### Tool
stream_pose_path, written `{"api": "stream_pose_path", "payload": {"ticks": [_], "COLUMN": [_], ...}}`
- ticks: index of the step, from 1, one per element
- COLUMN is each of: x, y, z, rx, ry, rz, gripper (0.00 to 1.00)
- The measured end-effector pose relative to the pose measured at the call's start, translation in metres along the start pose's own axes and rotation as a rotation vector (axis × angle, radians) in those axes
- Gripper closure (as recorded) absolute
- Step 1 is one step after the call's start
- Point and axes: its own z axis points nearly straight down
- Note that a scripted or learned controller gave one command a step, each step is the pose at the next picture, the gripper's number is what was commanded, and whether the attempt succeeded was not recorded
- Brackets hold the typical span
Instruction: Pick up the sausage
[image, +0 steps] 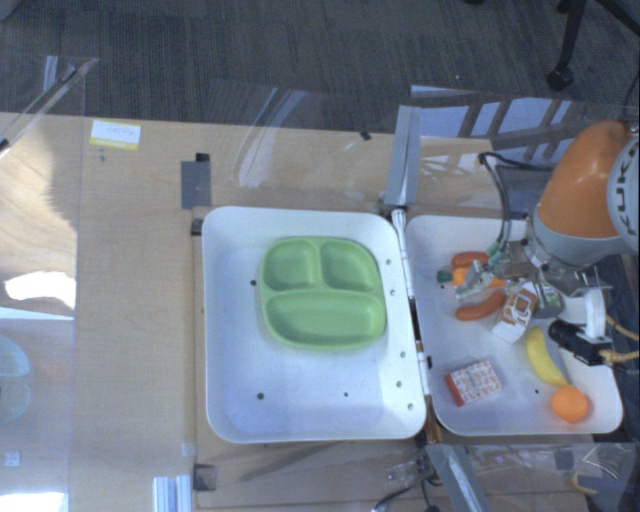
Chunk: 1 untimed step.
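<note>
Jaws sit low in the right bin, at its upper left, directly over the sausage; how far apart they stand, and whether anything is held, cannot be told. Sausage lies just below the jaws and may be touching them, its long axis running roughly left to right with a slight upward tilt. A small carton lies against its right end. Judgement: the grasp should close across that axis.
</note>
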Motion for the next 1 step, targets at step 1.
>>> {"api": "stream_pose_path", "payload": {"ticks": [1], "x": [-0.0165], "y": [0.0352], "z": [0.0458], "rx": [-0.025], "ry": [-0.012], "rz": [-0.027], "gripper": [0.00]}}
